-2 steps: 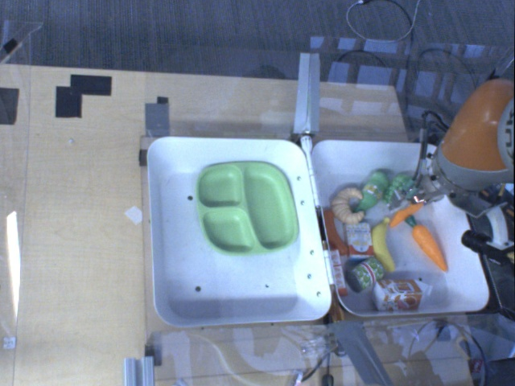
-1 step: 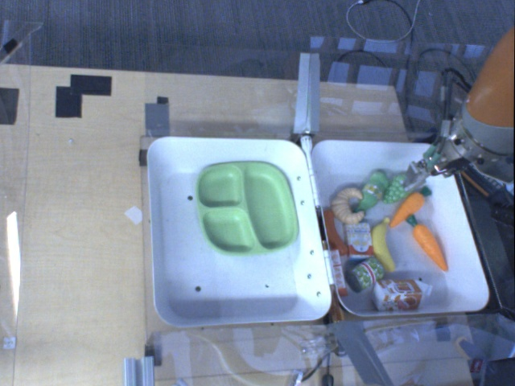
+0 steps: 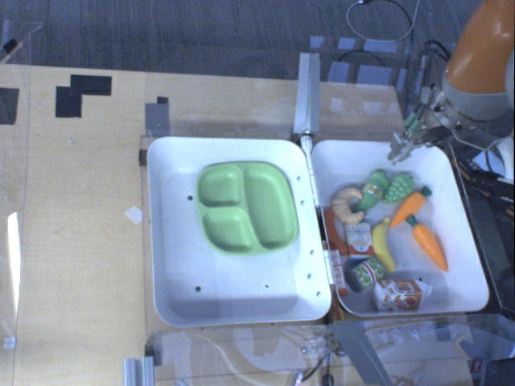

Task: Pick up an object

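Note:
The right bin (image 3: 463, 215) holds several toy foods. An orange carrot (image 3: 408, 207) lies beside a second carrot (image 3: 431, 246), a yellow banana (image 3: 383, 245), a green bumpy fruit (image 3: 397, 187) and a pale ring-shaped piece (image 3: 348, 203). A small can (image 3: 366, 273) and a carton (image 3: 399, 294) lie toward the bin's front. My gripper (image 3: 401, 148) hangs over the bin's back edge, just above and behind the green fruit, with nothing visibly held.
The left bin (image 3: 173, 240) holds a green divided plate (image 3: 245, 207). A metal rail (image 3: 307, 95) runs back between the bins. The grey arm with its orange band (image 3: 483, 39) fills the upper right. Cables lie behind the right bin.

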{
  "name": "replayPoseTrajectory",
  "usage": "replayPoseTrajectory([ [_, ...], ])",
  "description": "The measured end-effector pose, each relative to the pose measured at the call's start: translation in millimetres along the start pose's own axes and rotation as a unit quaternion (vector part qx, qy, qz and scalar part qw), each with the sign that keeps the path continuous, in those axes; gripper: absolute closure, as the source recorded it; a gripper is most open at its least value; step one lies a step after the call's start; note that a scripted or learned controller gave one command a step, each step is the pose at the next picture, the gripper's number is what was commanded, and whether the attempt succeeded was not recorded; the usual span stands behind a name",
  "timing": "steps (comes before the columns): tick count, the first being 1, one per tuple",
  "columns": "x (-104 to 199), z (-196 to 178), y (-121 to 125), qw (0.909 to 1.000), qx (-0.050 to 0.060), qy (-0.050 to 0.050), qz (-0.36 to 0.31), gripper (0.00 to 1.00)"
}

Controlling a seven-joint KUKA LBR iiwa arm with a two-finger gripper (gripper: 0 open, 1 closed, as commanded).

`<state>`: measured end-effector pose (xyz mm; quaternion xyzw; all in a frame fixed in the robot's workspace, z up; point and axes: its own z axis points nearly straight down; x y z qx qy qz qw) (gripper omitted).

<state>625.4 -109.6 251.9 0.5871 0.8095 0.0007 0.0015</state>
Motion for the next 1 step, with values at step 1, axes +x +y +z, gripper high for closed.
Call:
replayPoseTrajectory([
  [1,8.4,20.1,50.2,0.9999,0.000,0.000,0.011,1.00],
])
